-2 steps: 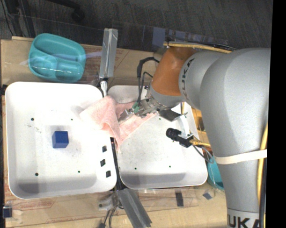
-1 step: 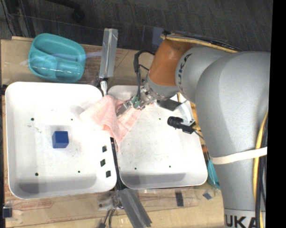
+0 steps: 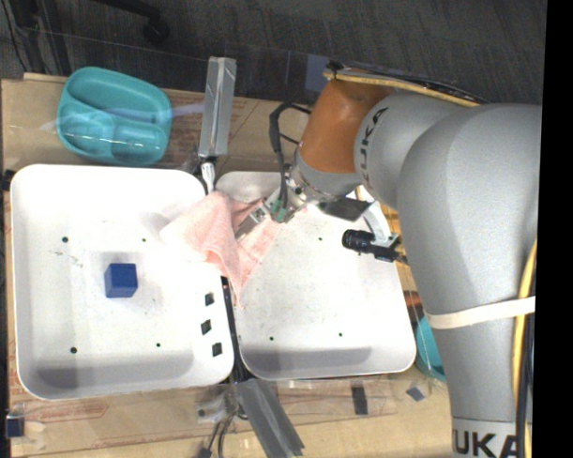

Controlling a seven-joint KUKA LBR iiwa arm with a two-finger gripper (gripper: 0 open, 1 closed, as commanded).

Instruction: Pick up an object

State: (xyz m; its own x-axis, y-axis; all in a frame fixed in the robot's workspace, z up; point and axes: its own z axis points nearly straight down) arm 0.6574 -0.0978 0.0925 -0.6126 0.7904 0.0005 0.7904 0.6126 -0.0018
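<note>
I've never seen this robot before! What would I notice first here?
The big grey arm with its orange band fills the right side, its gripper down at a pink cloth draped over the edge between the two white bins. A small blue block sits alone in the left bin.

The arm [image 3: 456, 210] carries the brand name in two places, as the letters "UKA" in white low on its grey body near the bottom right, and as partly hidden letters "UK" on the link just beside the orange band [image 3: 332, 126].
</note>
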